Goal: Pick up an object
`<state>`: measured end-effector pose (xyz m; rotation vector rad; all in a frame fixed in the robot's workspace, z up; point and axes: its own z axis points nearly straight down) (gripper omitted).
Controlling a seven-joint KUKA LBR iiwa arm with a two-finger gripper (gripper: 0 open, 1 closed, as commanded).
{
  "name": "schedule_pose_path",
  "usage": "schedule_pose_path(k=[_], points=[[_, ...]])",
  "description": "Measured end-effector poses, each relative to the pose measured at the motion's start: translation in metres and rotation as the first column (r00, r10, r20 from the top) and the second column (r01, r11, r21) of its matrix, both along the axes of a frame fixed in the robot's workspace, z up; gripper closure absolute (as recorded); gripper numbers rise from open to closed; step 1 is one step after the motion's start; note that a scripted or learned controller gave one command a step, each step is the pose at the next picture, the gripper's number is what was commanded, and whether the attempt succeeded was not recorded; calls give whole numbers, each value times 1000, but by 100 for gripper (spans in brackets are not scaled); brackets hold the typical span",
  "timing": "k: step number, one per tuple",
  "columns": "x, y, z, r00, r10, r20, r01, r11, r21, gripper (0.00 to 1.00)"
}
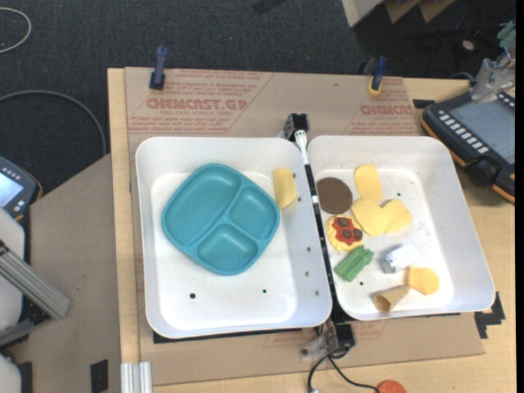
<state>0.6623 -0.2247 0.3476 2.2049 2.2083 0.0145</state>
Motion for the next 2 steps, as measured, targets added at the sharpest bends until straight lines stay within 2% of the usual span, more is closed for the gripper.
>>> schedule_pose_path(k=[1,2], points=[[4,1,-38,1000,0,-24,1,1000,8,100],[4,1,-70,1000,-1,-25,1,1000,8,100]])
